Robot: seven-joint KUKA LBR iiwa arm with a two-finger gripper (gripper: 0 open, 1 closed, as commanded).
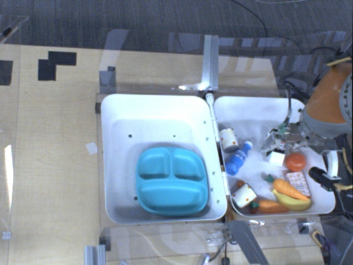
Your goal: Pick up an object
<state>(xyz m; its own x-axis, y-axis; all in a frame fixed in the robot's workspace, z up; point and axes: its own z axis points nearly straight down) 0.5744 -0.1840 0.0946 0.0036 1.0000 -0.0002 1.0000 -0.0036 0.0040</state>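
Note:
My gripper point(280, 138) hangs over the right bin point(259, 110), near its middle right, at the end of the grey arm with the orange band point(331, 95). Just below it lies a small white block point(276, 159), with a red tomato point(296, 161) beside it. Left of the gripper lie a blue bottle point(237, 159) and a small can point(228, 138). Toward the front of the bin sit a carrot point(289, 189), a banana point(295, 202), a pink-and-white box point(297, 182), a second can point(245, 194) and another orange carrot point(269, 206).
The left bin point(118, 148) bears a light blue divided plate point(172, 180) in its front half. A metal post point(209, 65) stands behind the seam between the bins. Cables and black parts crowd the right side by the arm.

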